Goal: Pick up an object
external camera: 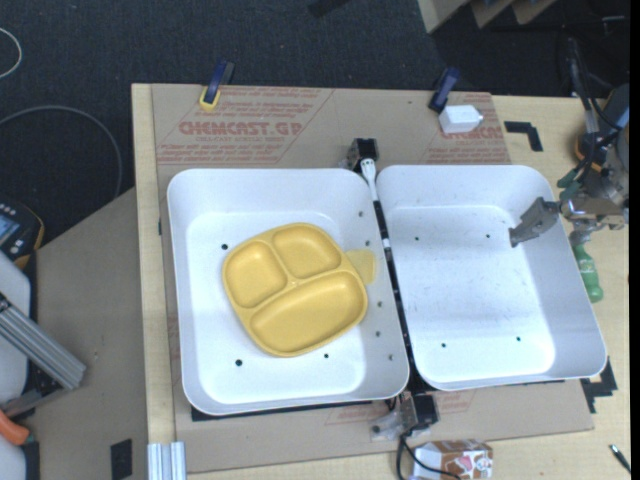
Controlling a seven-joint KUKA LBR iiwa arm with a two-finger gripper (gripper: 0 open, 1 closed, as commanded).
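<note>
Yellow divided plate in left white bin, right bin beside it.

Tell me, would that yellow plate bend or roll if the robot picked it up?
The yellow plate looks like moulded plastic with three compartments, so it is probably stiff and fairly light. It lies flat in the left bin, so it is unlikely to roll. Its smooth, shiny rim might slip from the pincer.

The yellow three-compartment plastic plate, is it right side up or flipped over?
Right side up: the yellow divided plastic plate lies flat in the left white bin, its three hollow compartments facing up, with nothing in them.
</note>
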